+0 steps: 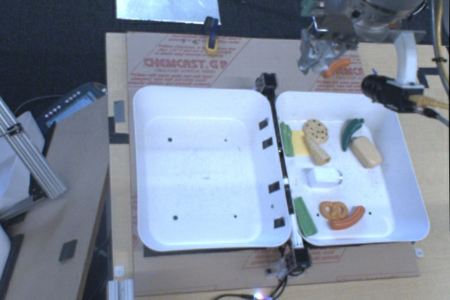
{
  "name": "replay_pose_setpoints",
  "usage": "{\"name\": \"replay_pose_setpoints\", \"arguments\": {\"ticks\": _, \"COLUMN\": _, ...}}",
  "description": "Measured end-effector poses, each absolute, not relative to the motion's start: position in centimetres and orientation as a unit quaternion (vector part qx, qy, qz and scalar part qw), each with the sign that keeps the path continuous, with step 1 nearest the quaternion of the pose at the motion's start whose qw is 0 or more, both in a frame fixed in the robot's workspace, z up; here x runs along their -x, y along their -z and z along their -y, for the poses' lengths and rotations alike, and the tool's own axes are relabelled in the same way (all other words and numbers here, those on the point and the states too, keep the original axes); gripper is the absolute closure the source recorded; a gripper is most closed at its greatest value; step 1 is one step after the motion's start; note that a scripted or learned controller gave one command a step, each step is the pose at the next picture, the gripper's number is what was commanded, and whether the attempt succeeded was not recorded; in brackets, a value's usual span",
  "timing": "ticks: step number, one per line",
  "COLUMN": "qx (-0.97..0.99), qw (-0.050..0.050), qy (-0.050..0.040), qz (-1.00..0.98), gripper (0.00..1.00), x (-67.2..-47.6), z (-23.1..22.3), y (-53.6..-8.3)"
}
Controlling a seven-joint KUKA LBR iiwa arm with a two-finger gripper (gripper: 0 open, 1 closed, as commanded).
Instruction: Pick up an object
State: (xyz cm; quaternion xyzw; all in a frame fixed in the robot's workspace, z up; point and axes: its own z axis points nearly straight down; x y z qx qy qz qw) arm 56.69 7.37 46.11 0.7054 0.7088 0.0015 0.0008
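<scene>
Pretzel (333, 209) and sausage (349, 218) together in right bin (406, 172), near front

Two shallow white plastic bins sit side by side on the bench: a left bin (204, 165) and a right bin (394, 221).

In the right bin lie eight small toy items:
- two flat green strips, one at the upper left (286, 138) and one at the lower left (305, 216);
- one yellow square slice (299, 144);
- one round tan cookie with dark chips (316, 129);
- one beige cylinder (318, 152);
- one dark green pepper shape (350, 132);
- one tan bread-like block (366, 152);
- one white block (323, 178);
- one brown pretzel (332, 209);
- one orange-red sausage (348, 218).

One small orange carrot-like piece (337, 67) is up by the one gripper (320, 56).
</scene>
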Motion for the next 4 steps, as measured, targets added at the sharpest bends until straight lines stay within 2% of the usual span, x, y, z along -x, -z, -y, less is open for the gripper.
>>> {"name": "replay_pose_setpoints", "arguments": {"ticks": 1, "qx": -0.705, "qw": 0.001, "qy": -0.0023, "qz": -0.709, "gripper": 1.0, "x": -54.1, "z": -6.9, "y": -49.4}}
{"name": "replay_pose_setpoints", "arguments": {"ticks": 2, "qx": -0.703, "qw": -0.003, "qy": 0.0028, "qz": -0.711, "gripper": 1.0, "x": -48.8, "z": -13.6, "y": -40.4}}
{"name": "replay_pose_setpoints", "arguments": {"ticks": 3, "qx": -0.705, "qw": 0.002, "qy": -0.0038, "qz": -0.709, "gripper": 1.0, "x": -48.7, "z": -12.0, "y": -47.1}}
{"name": "replay_pose_setpoints", "arguments": {"ticks": 4, "qx": -0.705, "qw": 0.002, "qy": -0.0045, "qz": -0.709, "gripper": 1.0, "x": -48.7, "z": -11.9, "y": -53.9}}
